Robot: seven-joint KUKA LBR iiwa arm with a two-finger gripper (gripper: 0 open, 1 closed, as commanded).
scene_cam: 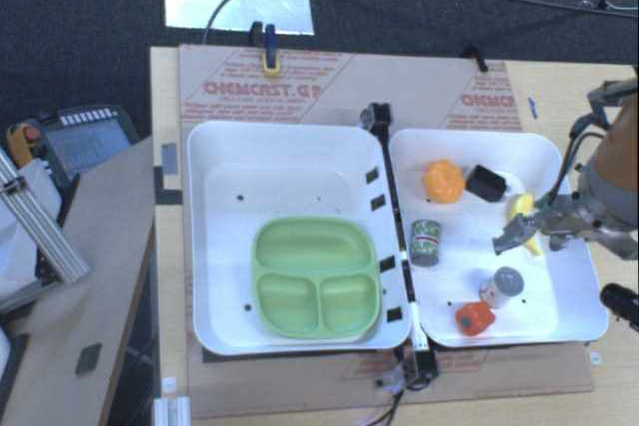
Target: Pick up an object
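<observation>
The right bin (569, 314) holds several objects: an orange ball (444, 181), a black block (486, 183), a yellow piece (521, 208), a green can (426, 242), a small grey-topped item (503, 284) and a red-orange item (475, 318). My gripper (515, 236) comes in from the right and hangs low over the bin's right side. It sits just below the yellow piece, partly covering it, and above the grey-topped item. Whether it touches the yellow piece is unclear.
The left bin (220, 214) holds a green divided tray (318, 276) at its front. A black divider (391, 214) runs between the bins. The arm's grey wrist (609, 185) stands over the right bin's right wall. Cables cross the far bench.
</observation>
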